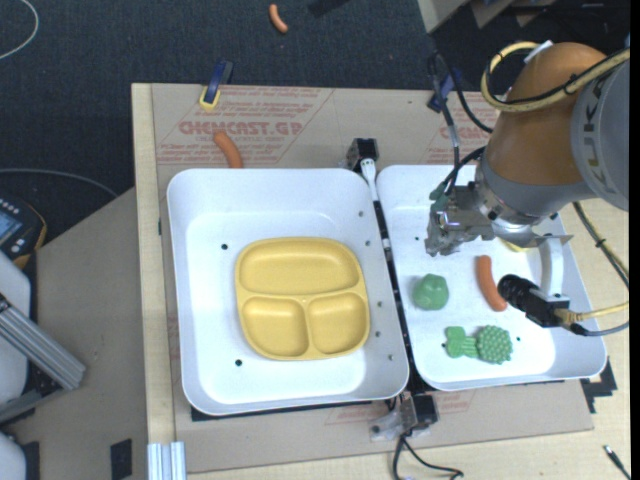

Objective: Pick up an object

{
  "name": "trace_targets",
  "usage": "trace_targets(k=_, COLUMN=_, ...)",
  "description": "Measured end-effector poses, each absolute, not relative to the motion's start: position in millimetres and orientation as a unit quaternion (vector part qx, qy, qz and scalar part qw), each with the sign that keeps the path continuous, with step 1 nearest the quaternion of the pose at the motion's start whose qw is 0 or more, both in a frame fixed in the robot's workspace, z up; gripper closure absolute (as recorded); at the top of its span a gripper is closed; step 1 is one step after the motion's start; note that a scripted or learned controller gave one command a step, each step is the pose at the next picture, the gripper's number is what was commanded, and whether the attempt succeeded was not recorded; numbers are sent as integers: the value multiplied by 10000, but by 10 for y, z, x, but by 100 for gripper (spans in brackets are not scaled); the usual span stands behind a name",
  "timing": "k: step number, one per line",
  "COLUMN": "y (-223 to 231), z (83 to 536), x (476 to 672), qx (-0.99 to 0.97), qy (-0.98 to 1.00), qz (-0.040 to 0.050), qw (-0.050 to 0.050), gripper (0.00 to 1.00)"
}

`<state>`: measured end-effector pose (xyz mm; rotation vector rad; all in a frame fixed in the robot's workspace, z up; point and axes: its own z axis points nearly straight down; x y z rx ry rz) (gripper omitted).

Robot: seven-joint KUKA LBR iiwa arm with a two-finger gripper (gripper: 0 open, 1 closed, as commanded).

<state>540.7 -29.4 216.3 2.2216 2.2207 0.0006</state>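
In the right bin (404,194) lie a round green object (431,292), an orange sausage-shaped piece (488,282) and a green broccoli-like toy (479,344). My gripper (446,232) hangs over the upper middle of that bin, just above and slightly right of the round green object and left of the orange piece. Its metal tips point down toward the bin floor, and I see nothing held between them. The arm's orange band (540,128) rises behind it.
The left bin (200,268) holds a yellow three-compartment tray (300,296). A black divider clamp (362,154) sits between the bins at the back. An orange piece (229,150) and a blue-yellow clip (214,86) lie on the cardboard behind the left bin. Cables trail at the right.
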Motion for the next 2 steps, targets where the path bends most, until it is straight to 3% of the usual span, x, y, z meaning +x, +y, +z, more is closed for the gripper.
trace_targets(k=1, y=-247, z=2246, x=5341, qx=7067, qy=7075, qz=5, qw=2, gripper=100)
trace_targets(k=2, y=-413, z=2169, x=5408, qx=7077, qy=7065, qz=0, qw=6, gripper=100)
